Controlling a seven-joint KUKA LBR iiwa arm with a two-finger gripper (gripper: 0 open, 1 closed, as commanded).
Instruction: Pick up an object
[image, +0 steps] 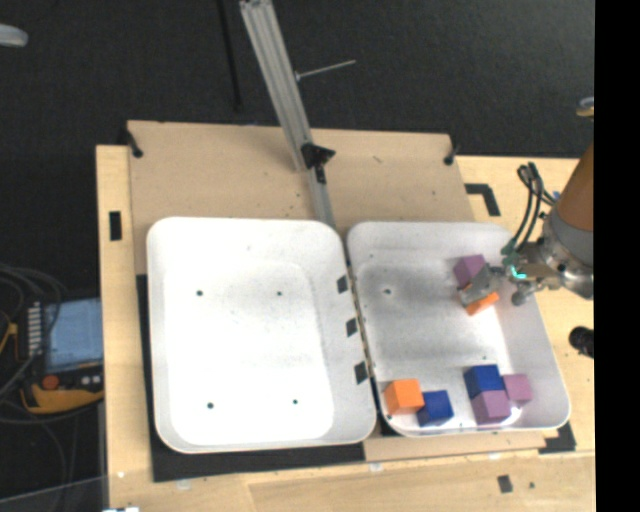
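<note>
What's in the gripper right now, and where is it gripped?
Cannot be told. The gripper sits over the purple block and an orange piece in the right bin.

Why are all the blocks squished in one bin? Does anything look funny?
Nothing looks broken or spilled. The blocks sit in the right bin; most crowd its near edge, like the orange block, while a purple block sits by the end effector.
</note>
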